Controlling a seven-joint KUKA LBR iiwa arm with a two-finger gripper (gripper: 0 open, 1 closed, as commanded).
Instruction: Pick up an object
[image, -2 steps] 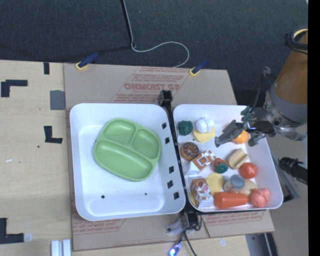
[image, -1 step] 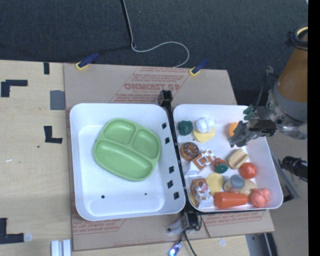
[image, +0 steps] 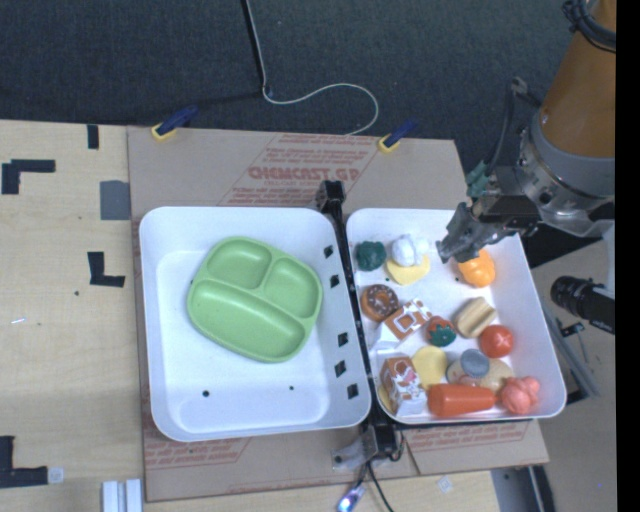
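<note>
My gripper (image: 458, 246) hangs over the back right part of the right bin (image: 537, 300), just above and left of an orange toy fruit (image: 479, 271). A white and yellow toy (image: 407, 258) and a dark green toy (image: 371, 255) lie to its left. Nearer the front lie a brown donut (image: 379, 300), a red and white waffle piece (image: 407, 322), a tan bun (image: 473, 316), a red tomato (image: 495, 341), a yellow piece (image: 432, 364), a long orange-red carrot (image: 462, 400) and a pink toy (image: 520, 393). I see nothing held by the gripper.
The left bin (image: 165, 330) holds a light green divided plate (image: 255, 298). A black divider with clips (image: 345, 300) runs between the bins. The bins rest on brown cardboard (image: 290, 170), and a white cable (image: 300, 95) lies behind it.
</note>
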